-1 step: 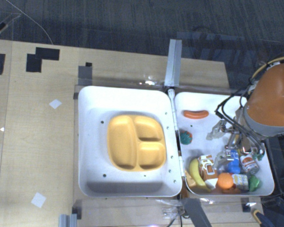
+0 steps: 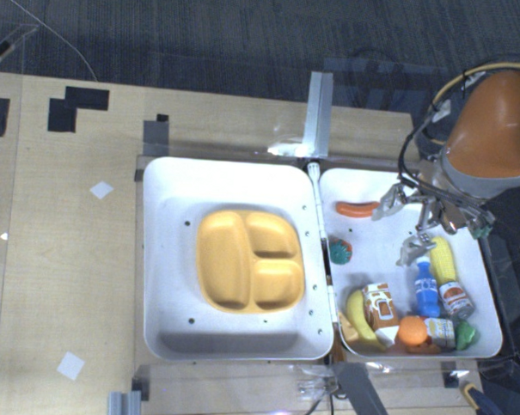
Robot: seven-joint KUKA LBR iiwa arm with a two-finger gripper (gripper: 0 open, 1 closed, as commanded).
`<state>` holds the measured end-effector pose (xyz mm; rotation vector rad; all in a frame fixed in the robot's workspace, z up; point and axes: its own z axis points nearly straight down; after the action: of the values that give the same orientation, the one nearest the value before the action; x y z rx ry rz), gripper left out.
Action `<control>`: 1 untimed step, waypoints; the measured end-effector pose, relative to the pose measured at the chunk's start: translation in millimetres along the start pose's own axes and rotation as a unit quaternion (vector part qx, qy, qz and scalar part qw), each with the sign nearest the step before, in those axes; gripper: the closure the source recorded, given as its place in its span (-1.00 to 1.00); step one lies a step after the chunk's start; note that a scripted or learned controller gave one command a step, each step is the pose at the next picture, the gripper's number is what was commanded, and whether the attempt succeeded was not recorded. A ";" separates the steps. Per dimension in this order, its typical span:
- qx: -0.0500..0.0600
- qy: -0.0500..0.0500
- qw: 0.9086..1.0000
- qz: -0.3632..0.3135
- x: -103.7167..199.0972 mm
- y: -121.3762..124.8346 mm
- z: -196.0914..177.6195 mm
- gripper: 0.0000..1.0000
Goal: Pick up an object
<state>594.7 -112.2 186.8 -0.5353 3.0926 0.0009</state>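
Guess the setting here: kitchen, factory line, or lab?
Likely a lab pick-test bench: two white bins side by side, a yellow divided tray in the left one, toy food like a banana in the right, robot arm above.

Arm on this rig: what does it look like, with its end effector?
The arm shows as a rounded orange band over a grey ring, with black cables looping along its left side. Below hangs the end effector, a cluster of bare silvery metal parts with thin fingers, over the right bin.
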 end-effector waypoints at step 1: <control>-0.001 0.001 0.993 0.115 -8.6 2.8 67.3 -1.00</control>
<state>602.0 -106.5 119.6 -0.1772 3.1358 0.0033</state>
